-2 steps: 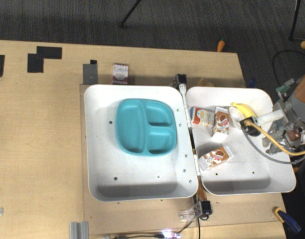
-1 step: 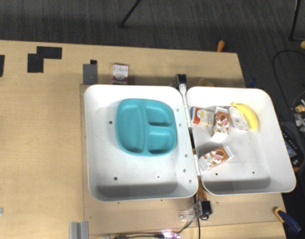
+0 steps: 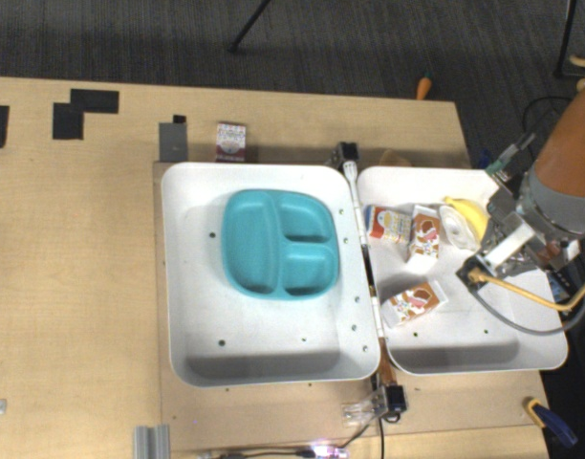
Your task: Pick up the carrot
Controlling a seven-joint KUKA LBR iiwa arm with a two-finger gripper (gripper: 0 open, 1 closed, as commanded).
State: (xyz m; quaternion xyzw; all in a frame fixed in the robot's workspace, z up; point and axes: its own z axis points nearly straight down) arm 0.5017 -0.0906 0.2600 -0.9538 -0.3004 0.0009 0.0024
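Sitting side by side on the bench [image 3: 73,285]: the left bin [image 3: 192,352] and the right bin [image 3: 522,352], touching along their inner rims. Lying in the middle of the left bin: a divided plate [image 3: 278,244]. Lying near the back edge of the right bin, left to right: a carton [image 3: 388,224], a packet [image 3: 425,235], a cup [image 3: 455,226], a banana [image 3: 471,216], each touching the next. Resting nearer the front left corner of that bin: a second packet [image 3: 413,303]. Standing on the bench behind the left bin's back edge: a small box [image 3: 231,141]. Hanging over the right bin's right edge: the arm [image 3: 560,180].
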